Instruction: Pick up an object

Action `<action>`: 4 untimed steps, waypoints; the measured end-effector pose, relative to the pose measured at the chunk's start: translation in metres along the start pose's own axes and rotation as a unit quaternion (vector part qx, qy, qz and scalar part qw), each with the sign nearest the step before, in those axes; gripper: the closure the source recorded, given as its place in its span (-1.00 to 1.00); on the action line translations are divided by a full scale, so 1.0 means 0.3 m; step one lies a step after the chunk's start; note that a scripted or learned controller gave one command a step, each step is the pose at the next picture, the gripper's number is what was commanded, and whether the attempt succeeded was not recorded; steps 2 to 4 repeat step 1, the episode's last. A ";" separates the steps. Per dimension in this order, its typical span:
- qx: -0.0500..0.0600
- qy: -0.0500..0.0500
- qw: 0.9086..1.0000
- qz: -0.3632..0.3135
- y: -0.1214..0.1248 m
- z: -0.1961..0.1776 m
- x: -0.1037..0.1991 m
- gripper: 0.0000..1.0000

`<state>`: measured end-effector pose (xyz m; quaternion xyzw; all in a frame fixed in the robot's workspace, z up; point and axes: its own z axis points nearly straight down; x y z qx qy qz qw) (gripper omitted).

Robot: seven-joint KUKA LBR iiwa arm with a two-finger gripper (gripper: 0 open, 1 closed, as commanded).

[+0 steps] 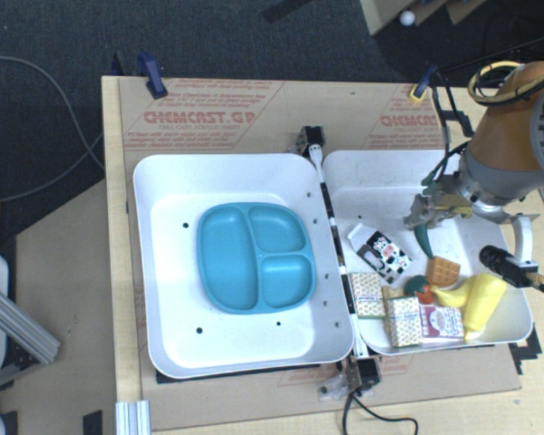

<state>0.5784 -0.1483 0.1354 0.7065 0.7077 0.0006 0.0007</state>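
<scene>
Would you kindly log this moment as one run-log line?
arm: over right bin | gripper: low, above toys | held: nothing seen | blue plate: left bin, untouched | status: pick pending

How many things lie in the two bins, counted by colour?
Blue: 1, the divided plate
Yellow: 1, the squeeze bottle
Black and white: 1, the small toy
Orange-brown: 1, the waffle piece
Printed cartons: 3
Total: 7

Arm (512, 125) cut by right edge
</scene>
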 end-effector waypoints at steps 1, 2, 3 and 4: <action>0.002 0.001 1.000 0.000 -0.145 -0.164 0.213 1.00; 0.002 0.001 1.000 0.000 -0.145 -0.164 0.213 1.00; 0.002 0.001 1.000 0.000 -0.145 -0.164 0.213 1.00; 0.002 0.001 1.000 0.000 -0.145 -0.164 0.213 1.00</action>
